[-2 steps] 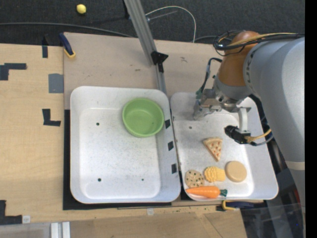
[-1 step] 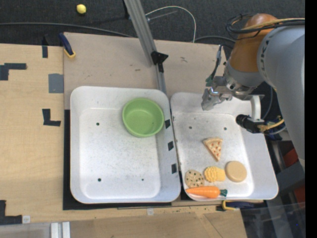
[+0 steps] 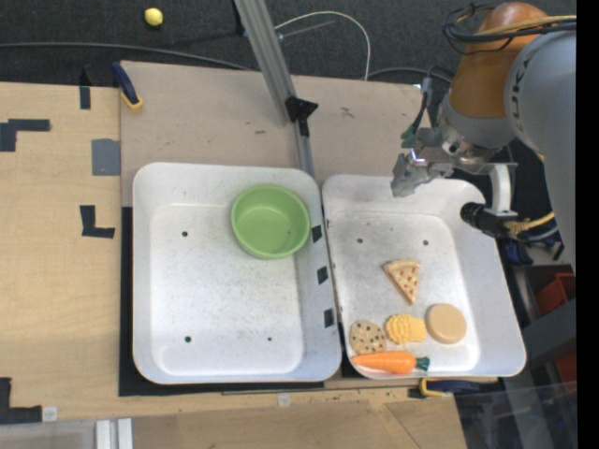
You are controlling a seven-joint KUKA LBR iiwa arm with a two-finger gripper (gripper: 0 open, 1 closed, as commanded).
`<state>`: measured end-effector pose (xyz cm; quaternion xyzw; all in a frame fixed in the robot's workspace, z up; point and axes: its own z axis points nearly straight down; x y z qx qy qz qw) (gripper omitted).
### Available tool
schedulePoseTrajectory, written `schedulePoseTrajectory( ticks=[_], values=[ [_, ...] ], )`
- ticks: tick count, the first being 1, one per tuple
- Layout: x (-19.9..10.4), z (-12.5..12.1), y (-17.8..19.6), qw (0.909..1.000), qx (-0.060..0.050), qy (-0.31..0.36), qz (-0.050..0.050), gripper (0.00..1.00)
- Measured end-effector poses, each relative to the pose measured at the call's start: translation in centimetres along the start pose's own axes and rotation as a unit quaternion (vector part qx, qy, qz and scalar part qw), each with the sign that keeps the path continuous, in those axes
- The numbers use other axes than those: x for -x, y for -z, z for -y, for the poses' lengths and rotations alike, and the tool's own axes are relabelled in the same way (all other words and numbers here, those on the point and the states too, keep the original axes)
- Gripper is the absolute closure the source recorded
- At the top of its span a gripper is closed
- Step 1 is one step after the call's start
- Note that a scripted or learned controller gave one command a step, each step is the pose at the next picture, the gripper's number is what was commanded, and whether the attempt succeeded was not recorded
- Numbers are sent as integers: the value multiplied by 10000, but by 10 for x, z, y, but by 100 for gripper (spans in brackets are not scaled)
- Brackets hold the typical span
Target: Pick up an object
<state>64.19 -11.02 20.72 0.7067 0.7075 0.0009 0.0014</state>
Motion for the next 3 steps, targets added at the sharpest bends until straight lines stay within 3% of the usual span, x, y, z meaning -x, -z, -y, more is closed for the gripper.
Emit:
schedulePoseTrajectory(
  ticks=[1, 3],
  values=[
    [0, -1, 51, 10000, 8, 1, 1, 100],
    [-117, 29, 41, 10000, -36, 28, -11, 100]
  ],
)
